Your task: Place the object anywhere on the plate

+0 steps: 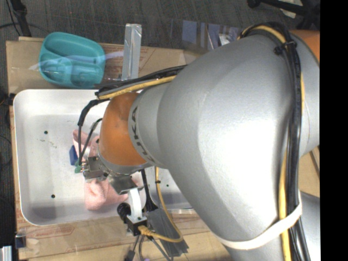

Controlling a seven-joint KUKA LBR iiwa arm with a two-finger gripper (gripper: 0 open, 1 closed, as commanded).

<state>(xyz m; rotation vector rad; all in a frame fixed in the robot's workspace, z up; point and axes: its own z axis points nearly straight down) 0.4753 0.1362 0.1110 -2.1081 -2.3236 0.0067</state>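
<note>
Dark grey carpet lies beyond the bench at the top of the view, and a brown cardboard-like surface (163, 56) runs under the white bin (32, 145) on the left. That bin is a shallow, smooth plastic tray with rounded corners and a few small dark spots on its floor.

A soft pink object (98, 197) lies near the bin's lower wall, beneath the wrist. It looks like cloth or plush, lumpy and matte. More pink shows higher up at the wrist's left edge, so the mass seems to run roughly up and down the view, though the arm covers too much of it to fix its long axis or which way it points. A small blue piece (73, 155) sits just beside the upper pink patch.

From the right, the arm (228, 140) reaches across and takes up most of the scene: a broad, glossy grey shell narrowing to the orange band (122, 135), bent down over the bin. Black and yellow cables run along its top and hang below the wrist. The gripper (89, 170) sits low over the pink object, mostly hidden by the wrist, and I cannot tell how it is set.

Behind the bin rests a translucent teal plastic container (70, 58), rounded and shiny, with a clear upright post (132, 50) beside it.
</note>
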